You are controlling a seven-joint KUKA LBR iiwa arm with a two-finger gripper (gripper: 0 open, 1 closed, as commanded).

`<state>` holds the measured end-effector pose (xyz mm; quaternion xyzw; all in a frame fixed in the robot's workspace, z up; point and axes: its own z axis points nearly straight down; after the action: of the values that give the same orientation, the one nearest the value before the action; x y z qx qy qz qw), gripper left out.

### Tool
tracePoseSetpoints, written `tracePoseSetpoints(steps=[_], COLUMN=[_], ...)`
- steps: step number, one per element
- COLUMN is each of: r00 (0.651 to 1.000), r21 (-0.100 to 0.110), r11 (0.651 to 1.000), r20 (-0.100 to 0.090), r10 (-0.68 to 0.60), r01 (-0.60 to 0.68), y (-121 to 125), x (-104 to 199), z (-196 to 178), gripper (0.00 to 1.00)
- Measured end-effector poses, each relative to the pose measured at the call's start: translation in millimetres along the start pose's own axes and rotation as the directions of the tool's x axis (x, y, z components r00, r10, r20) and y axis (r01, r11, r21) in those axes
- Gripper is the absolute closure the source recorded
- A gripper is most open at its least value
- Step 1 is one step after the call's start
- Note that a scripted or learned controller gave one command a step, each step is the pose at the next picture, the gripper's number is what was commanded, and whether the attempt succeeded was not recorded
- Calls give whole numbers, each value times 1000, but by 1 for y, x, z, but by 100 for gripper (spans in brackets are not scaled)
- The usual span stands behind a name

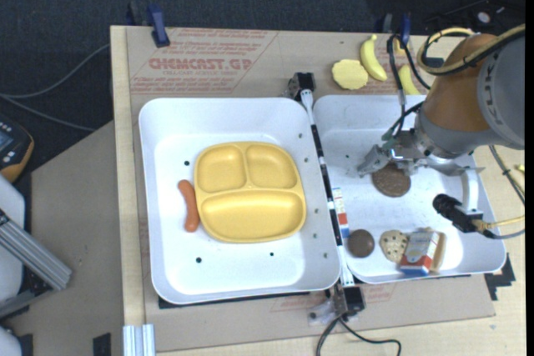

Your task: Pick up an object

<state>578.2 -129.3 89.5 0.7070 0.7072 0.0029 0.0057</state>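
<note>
gripper [385,161] is seen low in the right bin [350,121], with a brown disc [391,181] lying just beside and below its tip, toward the near rim. whether disc and fingers touch cannot be told, and whether the fingers are spread or closed cannot be told either; nothing is seen clamped between them. the disc is round, so no long axis is given for a grasp; it is judged that a short shift toward the near rim would be needed before a grip is tried. further along the same bin's near edge a dark cookie [360,243], a pale cookie [392,244] and a small packet [421,252] are laid in a row, well apart from the gripper. in the left bin [167,179] a yellow tray [249,191] is set, with a sausage [189,205] just beside its left side. bananas [375,58] and a yellow chip [350,74] are left on the board behind the right bin. the disc is judged the nearest candidate by far.
</note>
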Motion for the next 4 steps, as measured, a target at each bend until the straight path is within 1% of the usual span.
tracePoseSetpoints(steps=[1, 2, 3, 4], r00=[1000, 1000, 1000, 1000], r21=[2, 9, 9, 4], r11=[1000, 1000, 1000, 1000], r20=[-2, -2, 1, 1], r10=[1, 3, 1, 1], r01=[-1, -3, -1, -1], y=[-18, -43, -46, -8], x=[-34, -51, -32, -74], z=[0, -38, 3, -40], gripper=[0, 0, 0, 0])
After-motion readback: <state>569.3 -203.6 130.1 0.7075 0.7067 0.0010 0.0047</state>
